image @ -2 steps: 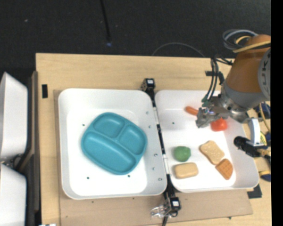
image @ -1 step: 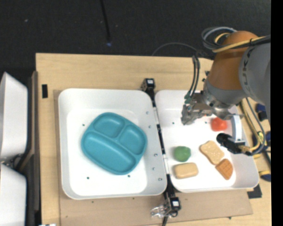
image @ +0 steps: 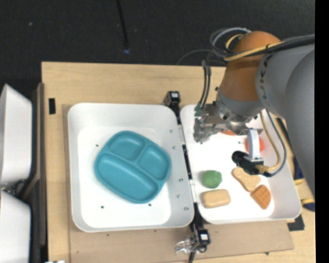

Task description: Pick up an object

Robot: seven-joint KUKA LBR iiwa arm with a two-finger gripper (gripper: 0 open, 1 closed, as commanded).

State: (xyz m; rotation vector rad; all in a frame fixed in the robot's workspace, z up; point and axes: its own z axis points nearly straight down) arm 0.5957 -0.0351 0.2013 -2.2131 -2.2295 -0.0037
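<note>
Green lump (image: 211, 178) beside tan bun (image: 215, 198)

The big smooth grey arm (image: 288, 86) has a glossy rounded orange band (image: 244, 73) just above the wrist. Thin black and pale cables (image: 225, 37) loop off the top of it and trail down both sides. Below sits a chunky grey metal gripper (image: 205, 129), kinda boxy.

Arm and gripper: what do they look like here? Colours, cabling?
The arm is grey with a rounded orange band above the wrist. Grey and black cables loop over the band and down both sides. The gripper is a dark grey metal block under the wrist.
</note>
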